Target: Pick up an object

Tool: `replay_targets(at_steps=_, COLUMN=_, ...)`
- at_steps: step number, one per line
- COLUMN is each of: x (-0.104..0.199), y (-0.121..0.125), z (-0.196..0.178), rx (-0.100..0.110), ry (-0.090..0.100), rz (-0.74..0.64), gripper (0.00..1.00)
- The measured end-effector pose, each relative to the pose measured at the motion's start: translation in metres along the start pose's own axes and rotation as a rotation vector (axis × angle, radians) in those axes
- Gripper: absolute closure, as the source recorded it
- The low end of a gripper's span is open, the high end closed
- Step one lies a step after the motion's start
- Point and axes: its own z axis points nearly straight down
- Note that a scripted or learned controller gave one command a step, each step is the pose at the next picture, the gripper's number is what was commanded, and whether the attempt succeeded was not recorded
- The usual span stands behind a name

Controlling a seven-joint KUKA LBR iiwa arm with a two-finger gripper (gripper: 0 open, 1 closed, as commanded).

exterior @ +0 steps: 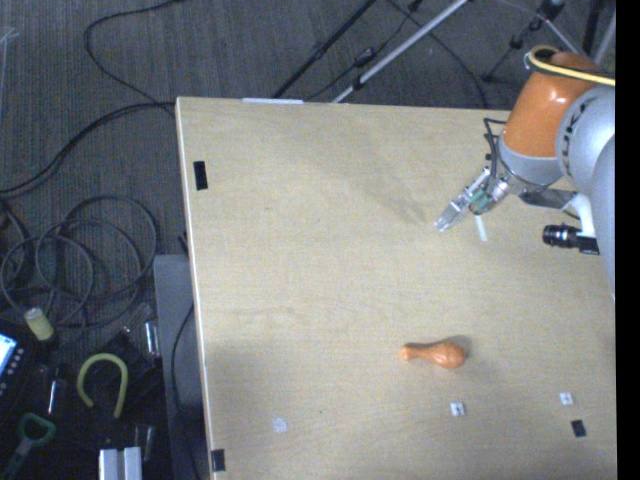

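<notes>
A small orange pear-shaped object (436, 353) lies on its side on the tan bench top (320, 268), its narrow end pointing left. My gripper (463, 225) hangs at the right side above the surface, well behind the orange object and slightly to its right. The two pale fingertips (446, 219) stand apart with nothing between them, so the gripper is open. The orange-banded wrist (545, 108) rises behind it.
Small markers dot the bench: a black tag (201, 175) near the left edge and small white squares (457, 408) at the front right. Cables (80, 258) and tools lie on the floor to the left, and stand legs (420, 23) cross behind the bench.
</notes>
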Motion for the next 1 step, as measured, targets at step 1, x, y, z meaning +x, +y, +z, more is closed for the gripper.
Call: replay_targets(at_steps=1, x=0.0418, y=0.0279, z=-0.0766, rx=0.002, ry=0.002, rz=0.04, gripper=1.0)
